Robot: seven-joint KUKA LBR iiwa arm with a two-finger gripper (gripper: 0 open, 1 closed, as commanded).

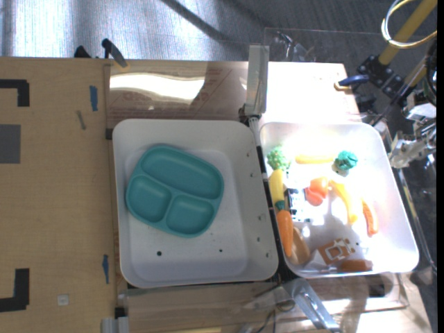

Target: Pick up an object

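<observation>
Looking down on the bench: the right bin [399,207] is crowded with toy food, a carrot [285,232] along its left wall, a teal piece [345,161] further back. The left bin [236,255] holds a teal divided plate [175,190].

Strong light from the upper right, washing the right bin [399,207] almost to pure white; floor detail lost around the small toys there, their edges bleeding into the glare. Bright specular patch on the glossy panel [156,89] above the left bin [139,255]. Left bin evenly lit, soft shadow under the teal divided plate [175,190]. Diagonal dark streaks of shadow across the grey floor [139,12] at top. Overall soft, low-resolution, slightly noisy; clutter at the right edge murky and hard to read
</observation>
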